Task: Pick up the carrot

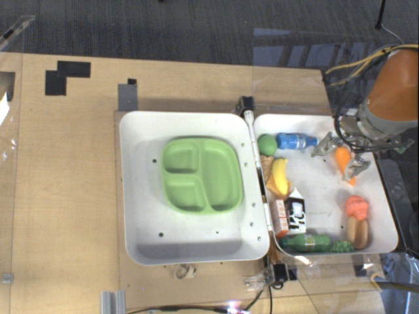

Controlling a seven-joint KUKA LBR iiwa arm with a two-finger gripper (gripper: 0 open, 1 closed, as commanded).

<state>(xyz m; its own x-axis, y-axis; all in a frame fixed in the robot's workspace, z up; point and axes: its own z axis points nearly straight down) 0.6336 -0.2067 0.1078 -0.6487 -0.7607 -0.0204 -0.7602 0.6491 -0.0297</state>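
The carrot (343, 159), small and orange, is in the upper right part of the right bin (386, 201). It sits between the two grey fingers of my gripper (341, 157), one finger (323, 146) to its left and the other to its lower right. The fingers close on the carrot from both sides. The arm's orange band (396, 87) rises above it at the right edge. I cannot tell whether the carrot is lifted off the bin floor.
The right bin also holds a green ball (266, 144), a blue bottle (296, 140), a banana (279, 175), a black-and-white carton (296, 214), a cucumber (306, 243), a hot dog (357, 231) and a pink item (357, 207). A green divided plate (200, 175) lies in the left bin (141, 241).
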